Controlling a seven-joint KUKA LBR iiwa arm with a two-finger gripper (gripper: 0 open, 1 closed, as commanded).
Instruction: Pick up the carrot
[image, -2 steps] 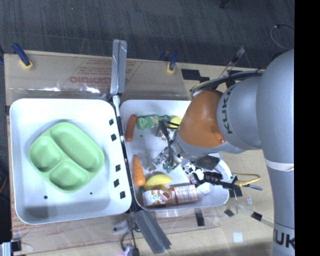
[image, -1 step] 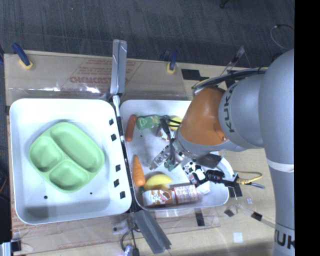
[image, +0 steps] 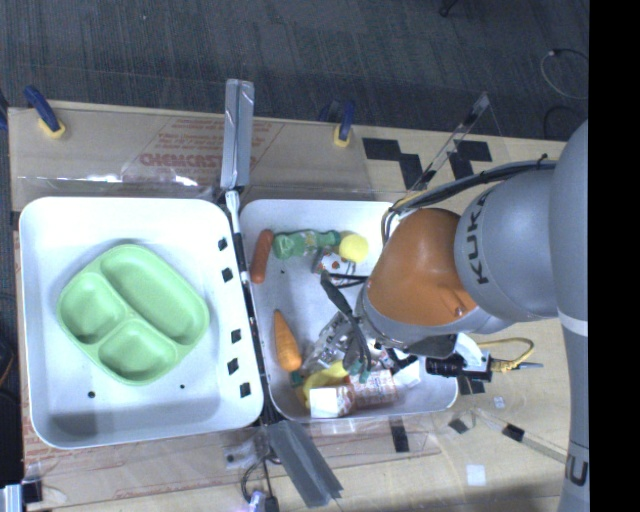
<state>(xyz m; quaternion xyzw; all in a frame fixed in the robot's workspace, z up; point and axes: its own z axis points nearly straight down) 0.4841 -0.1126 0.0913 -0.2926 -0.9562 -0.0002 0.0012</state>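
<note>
The carrot (image: 287, 341) is orange and tapered. It lies on the floor of the right bin (image: 300, 216), near its left wall, pointing roughly front to back. My gripper (image: 336, 349) hangs low in the same bin, just right of the carrot, among the clutter at the bin's front. The grey arm with its orange band (image: 418, 268) covers the right half of the bin. Nothing shows between the fingers.
A thin orange-red sausage-like piece (image: 261, 256), a green toy (image: 303, 243) and a yellow ball (image: 352, 246) lie at the back of the right bin. A yellow item (image: 327, 377) and a white packet (image: 330, 401) sit at its front. The left bin holds a green divided plate (image: 133, 311).
</note>
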